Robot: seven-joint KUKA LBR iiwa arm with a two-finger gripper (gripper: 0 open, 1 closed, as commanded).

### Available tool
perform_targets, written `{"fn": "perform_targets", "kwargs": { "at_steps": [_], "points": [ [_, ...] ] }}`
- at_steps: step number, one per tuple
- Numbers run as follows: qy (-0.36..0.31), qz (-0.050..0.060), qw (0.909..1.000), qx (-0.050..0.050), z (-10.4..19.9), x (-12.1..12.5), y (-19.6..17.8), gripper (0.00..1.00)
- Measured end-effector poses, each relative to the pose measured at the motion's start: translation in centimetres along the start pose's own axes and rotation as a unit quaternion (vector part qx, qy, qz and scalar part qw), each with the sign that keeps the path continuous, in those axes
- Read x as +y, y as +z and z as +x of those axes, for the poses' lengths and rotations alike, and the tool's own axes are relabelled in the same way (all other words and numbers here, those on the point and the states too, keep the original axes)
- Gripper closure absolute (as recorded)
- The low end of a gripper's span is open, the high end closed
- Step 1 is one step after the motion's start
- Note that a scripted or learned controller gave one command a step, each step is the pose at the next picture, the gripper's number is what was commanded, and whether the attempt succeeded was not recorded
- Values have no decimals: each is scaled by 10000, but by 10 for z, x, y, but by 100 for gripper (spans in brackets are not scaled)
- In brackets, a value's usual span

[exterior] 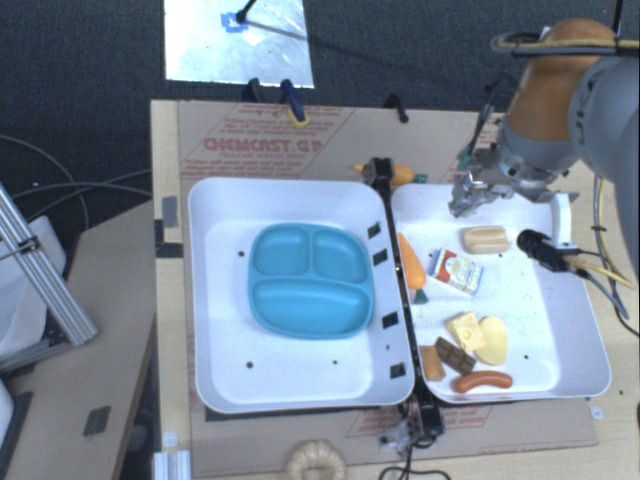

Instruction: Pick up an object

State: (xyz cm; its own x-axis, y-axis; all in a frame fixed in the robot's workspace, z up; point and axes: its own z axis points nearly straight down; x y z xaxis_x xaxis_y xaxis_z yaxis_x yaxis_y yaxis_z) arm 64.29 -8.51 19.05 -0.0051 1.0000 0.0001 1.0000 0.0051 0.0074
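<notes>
Gripper [466, 200] hovered over the right bin's [575, 313] far-left corner; could not tell how the jaws stood. Bread roll [485, 239] lay just near-right of it, untouched. Risk: descending here, the jaws would likely strike the bin wall and miss.

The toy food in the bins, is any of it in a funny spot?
Yes. An orange toy lies outside, behind the divider between the bins. A carrot leans along the right bin's left wall. The blue plate sits flat in the left bin.
</notes>
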Motion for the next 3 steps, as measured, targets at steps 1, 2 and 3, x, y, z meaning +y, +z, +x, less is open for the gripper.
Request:
{"fn": "perform_targets", "kwargs": {
  "at_steps": [1,2,3],
  "points": [
    [2,7,10000,0,0,2,-37,100],
    [-19,31,10000,8,48,-27,-47,100],
    [-21,39,10000,10,95,-55,-52,100]
  ]
}}
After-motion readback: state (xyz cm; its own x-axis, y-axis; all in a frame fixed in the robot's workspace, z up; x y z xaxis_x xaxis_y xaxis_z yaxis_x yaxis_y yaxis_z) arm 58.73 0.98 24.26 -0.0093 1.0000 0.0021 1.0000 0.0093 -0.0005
